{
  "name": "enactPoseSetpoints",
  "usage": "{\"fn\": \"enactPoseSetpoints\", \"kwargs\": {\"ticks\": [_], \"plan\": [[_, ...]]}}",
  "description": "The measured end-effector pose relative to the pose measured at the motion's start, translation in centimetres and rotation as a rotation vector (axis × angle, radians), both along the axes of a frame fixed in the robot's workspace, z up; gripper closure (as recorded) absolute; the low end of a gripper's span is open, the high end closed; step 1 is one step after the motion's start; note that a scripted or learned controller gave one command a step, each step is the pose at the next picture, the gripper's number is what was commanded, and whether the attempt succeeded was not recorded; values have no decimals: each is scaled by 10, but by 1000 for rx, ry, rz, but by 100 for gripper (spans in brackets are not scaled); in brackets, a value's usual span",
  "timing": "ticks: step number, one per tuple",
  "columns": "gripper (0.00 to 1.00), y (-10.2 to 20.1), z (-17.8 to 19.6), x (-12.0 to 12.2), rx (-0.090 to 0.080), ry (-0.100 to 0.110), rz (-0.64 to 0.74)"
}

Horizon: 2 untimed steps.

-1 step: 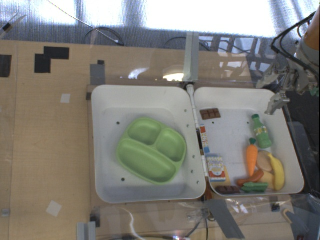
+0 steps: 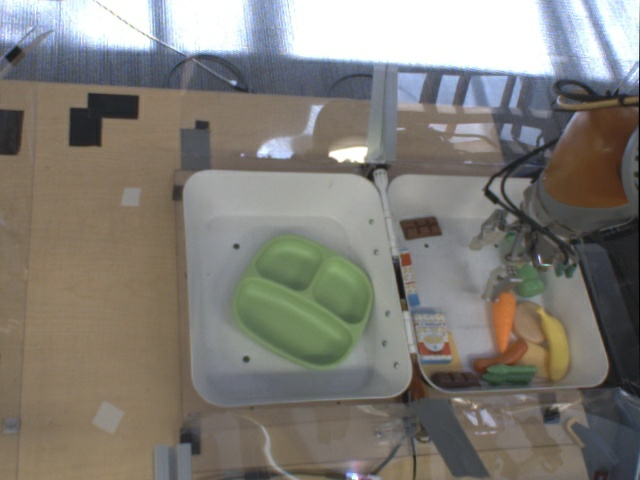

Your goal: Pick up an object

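Hovering low over the right bin (image 2: 596, 363), the gripper (image 2: 510, 258) is sitting just above the cluster of toy food in that bin's near right corner, with its metal fingers (image 2: 497, 286) pointing down toward the top of the orange carrot (image 2: 503, 318). Whether the claw is spread or pressed together I cannot tell, since cables and glare are muddling it, and nothing is showing pinched between the fingers. So the pick is looking not yet done: the carrot, the yellow banana (image 2: 555, 345), a red sausage (image 2: 500, 355) and a green pod (image 2: 510, 374) are all lying on the bin floor, touching or just beside one another. A small carton (image 2: 433, 333) and two brown chocolate pieces (image 2: 421, 228) are lying well apart along the divider. The green divided plate (image 2: 303, 299) is resting in the left bin (image 2: 210, 268). Closing, gripping and lifting are what is left.
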<state>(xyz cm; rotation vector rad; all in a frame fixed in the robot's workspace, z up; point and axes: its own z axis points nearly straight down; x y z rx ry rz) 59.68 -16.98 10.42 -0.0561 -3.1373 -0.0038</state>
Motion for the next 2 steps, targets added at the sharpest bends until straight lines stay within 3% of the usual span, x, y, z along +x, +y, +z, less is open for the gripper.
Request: {"fn": "enactPoseSetpoints", "kwargs": {"ticks": [1, 2], "plan": [[0, -9, -15, -36, -2, -19, -55], [100, -8, -1, -31, -6, -33, -49]]}}
